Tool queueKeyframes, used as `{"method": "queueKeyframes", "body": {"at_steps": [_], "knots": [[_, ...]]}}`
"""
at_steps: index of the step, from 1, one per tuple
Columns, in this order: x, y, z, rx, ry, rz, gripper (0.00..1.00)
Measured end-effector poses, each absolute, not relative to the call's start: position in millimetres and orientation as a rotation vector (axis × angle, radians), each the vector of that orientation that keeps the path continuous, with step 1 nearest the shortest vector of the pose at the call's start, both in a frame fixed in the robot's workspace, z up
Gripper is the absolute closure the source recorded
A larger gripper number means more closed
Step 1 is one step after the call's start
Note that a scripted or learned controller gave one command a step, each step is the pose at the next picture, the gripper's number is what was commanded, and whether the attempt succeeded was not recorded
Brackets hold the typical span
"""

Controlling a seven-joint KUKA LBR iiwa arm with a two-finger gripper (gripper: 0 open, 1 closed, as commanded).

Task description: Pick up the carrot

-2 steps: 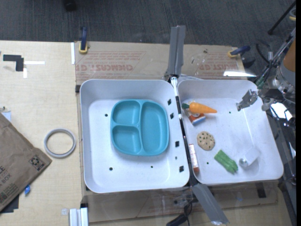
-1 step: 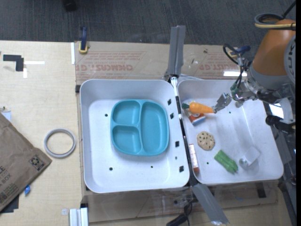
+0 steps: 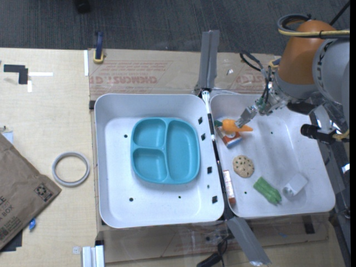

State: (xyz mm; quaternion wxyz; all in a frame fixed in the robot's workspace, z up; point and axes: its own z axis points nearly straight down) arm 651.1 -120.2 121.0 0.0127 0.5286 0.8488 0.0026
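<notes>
Arm (image 3: 311,60), grey with an orange band, is reached in from the right and angled down-left over the right bin (image 3: 303,149). The gripper (image 3: 245,117) is lowered onto the carrot (image 3: 232,127) at that bin's upper left corner; whether the carrot is clamped cannot be told. A cookie (image 3: 243,166) is seen just below.

The hand (image 3: 245,117) is covering part of the carrot (image 3: 229,127), and its tips are too small and blurry to tell apart. The carrot is hiding some of a small red and white thing (image 3: 232,140) under it. The picture's right edge is cutting off the arm (image 3: 334,65). The left edge is cutting off a brown box (image 3: 19,193).
</notes>
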Motion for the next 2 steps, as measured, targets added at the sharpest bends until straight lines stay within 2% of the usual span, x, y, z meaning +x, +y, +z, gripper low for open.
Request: {"method": "queueKeyframes", "body": {"at_steps": [1, 2], "knots": [[667.4, -114.6, 114.0, 1.690, 2.606, 0.008, 0.00], [660.0, -103.4, 94.8, 2.174, 2.258, 0.002, 0.00]]}}
